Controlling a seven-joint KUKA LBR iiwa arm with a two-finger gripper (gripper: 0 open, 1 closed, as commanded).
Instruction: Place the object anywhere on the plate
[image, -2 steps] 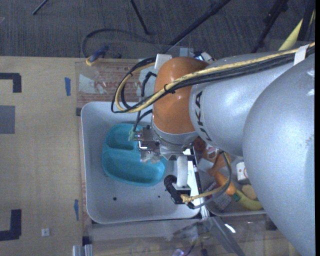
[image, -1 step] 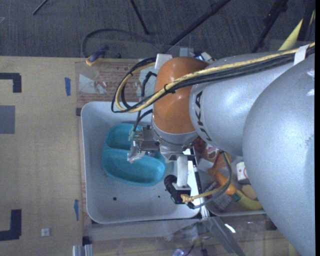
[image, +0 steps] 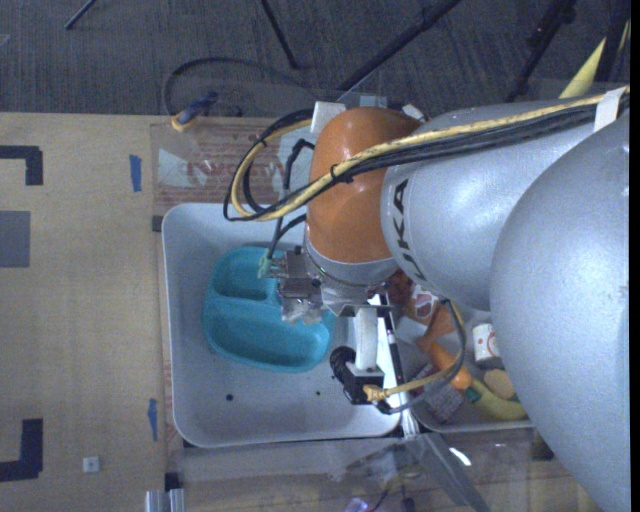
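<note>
A teal divided plate (image: 243, 322) lies in the left white bin (image: 215, 415), toward its left side. My gripper (image: 298, 304) hangs over the plate's right edge, under the orange band of the wrist (image: 355, 200). The wrist and its metal fittings hide the gripper's tip, and I make out no object at it. The arm covers the plate's right rim.
The right bin (image: 470, 425) holds several items half hidden by the arm: a yellow banana (image: 498, 399), an orange piece (image: 441, 338) and a white and red container (image: 486, 343). Yellow and black cables (image: 250, 180) loop off the wrist above the left bin. The bench extends to the left.
</note>
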